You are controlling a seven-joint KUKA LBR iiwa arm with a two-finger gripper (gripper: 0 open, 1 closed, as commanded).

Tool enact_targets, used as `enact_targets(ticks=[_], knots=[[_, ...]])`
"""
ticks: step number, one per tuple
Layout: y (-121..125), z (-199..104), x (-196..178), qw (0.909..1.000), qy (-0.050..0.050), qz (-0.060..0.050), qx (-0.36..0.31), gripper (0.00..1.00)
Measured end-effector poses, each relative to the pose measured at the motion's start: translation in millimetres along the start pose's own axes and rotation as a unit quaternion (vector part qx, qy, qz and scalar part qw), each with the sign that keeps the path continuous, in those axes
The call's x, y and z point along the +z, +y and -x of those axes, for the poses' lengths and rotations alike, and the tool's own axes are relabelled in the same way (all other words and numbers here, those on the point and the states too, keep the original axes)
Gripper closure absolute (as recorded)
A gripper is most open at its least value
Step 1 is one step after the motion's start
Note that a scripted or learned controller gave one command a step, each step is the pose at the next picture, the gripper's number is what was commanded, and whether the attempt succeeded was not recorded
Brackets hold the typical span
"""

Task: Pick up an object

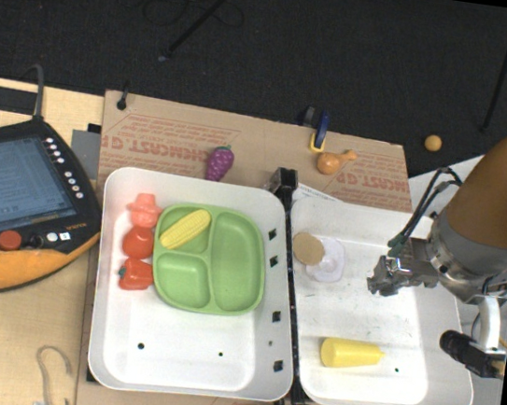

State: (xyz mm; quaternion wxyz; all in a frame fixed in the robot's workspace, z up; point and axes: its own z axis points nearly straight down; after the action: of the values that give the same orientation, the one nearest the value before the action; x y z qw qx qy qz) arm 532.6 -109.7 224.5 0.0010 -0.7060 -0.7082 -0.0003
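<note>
Upside-down "CHEMCAST" lettering on the cardboard sheet [262, 146]

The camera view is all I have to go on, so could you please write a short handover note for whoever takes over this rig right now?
Gripper: low over the right bin, toward its middle right; nothing seen between its fingers.
Right bin holds: a yellow block near the front, a tan round piece and a clear lid-like piece at the back left.
Left bin holds: a green divided plate with a corn cob in one compartment, and red and pink toys beside the plate.
Done: nothing picked yet.
Left: grasp and lift one object; the yellow block looks nearest.
</note>
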Motion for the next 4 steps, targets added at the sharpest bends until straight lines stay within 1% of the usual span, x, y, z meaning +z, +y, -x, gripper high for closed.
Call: enact_targets(ticks=[1,2,3,4], knots=[[18.3,-52.9,-7.6,1.0000,0.000,0.000,0.000,1.00],[49.4,-101.8,-13.6,1.0000,0.000,0.001,-0.001,1.00],[72.8,-147.6,8.5,1.0000,0.000,-0.001,0.000,1.00],[67.1,-135.2,-8.2,1.0000,-0.001,0.000,0.001,1.00]])
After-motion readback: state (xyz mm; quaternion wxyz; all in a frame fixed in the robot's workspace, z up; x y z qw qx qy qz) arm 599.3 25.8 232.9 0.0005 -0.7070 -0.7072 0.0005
